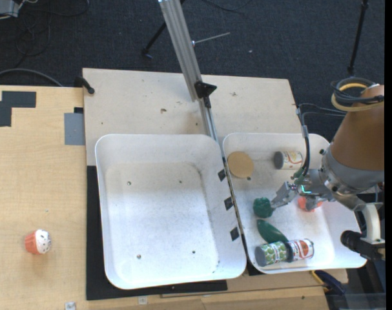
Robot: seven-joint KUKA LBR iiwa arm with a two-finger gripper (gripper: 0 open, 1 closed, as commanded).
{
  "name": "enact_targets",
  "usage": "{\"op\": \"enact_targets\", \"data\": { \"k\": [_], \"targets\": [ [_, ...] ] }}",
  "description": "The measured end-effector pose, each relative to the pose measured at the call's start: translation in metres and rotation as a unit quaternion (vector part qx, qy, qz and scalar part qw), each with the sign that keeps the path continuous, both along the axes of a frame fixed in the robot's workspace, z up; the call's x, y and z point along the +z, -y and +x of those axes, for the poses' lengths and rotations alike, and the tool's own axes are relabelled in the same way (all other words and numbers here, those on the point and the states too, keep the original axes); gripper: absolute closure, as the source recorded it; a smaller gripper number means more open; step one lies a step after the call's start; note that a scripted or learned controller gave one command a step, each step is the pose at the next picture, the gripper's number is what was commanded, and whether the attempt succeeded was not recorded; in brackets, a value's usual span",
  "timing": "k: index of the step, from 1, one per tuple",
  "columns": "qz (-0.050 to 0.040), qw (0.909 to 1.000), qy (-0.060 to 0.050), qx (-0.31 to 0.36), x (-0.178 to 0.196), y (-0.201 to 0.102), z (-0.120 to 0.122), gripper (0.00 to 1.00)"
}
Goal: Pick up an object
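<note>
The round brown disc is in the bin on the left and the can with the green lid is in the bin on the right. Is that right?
Not quite. The camera view shows the round brown disc in the right bin, near its top left corner. The can with the green lid is in the right bin, as you said.

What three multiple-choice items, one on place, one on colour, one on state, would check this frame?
1. Where does the tan disc lie?
A. right bin, far left corner
B. left bin, centre
C. wooden floor

2. What colour is the lid of the can at the right bin's near edge?
A. yellow
B. green
C. blue

3. How does that can rest?
A. upright
B. on its side
C. leaning against the arm

Key: 1 A, since the disc sits just inside the right bin beside the divider. 2 B, its left end shows green. 3 B, its length runs along the bin floor.
</note>
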State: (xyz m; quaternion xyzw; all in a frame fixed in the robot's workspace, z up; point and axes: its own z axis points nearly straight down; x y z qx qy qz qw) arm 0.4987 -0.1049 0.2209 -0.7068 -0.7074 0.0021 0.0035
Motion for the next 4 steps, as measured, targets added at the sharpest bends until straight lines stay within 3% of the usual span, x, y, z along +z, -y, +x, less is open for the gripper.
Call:
{"op": "enact_targets", "data": {
  "k": [1,3,4],
  "targets": [
    [-0.0005,1.0,0.003,-0.003,0.002,0.002,0.001,0.0],
    [0.0003,1.0,-0.001,-0.001,-0.116,-0.009,0.002,0.0],
    [-0.0007,1.0,0.003,-0.002,-0.128,-0.009,0.002,0.0]
  ]
}}
